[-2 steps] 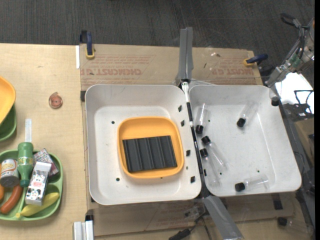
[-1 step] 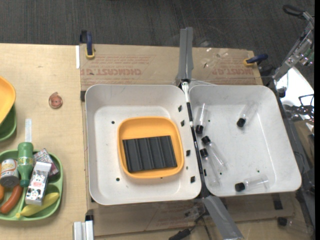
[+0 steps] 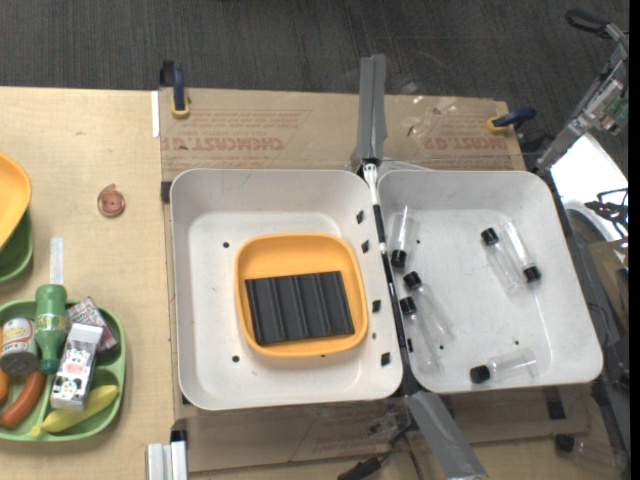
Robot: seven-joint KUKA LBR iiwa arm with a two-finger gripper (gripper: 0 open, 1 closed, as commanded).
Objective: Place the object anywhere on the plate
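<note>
An orange square plate (image 3: 300,248) lies in the middle of the left white bin (image 3: 200,298). A dark grey ribbed rectangular block (image 3: 299,307) rests flat on the plate, covering most of its inner area. The right white bin (image 3: 565,308) holds several clear plastic tubes with black caps: one (image 3: 399,236) along its left wall, one (image 3: 520,255) at the upper right, one (image 3: 427,315) lower left, and one (image 3: 503,367) near the front edge.
On the wooden table to the left stand a green tray of toy food (image 3: 60,373), a yellow bowl (image 3: 10,203) and a small pink disc (image 3: 112,202). Clamps (image 3: 177,93) hold cardboard behind the bins. A metal divider post (image 3: 371,108) rises between the bins.
</note>
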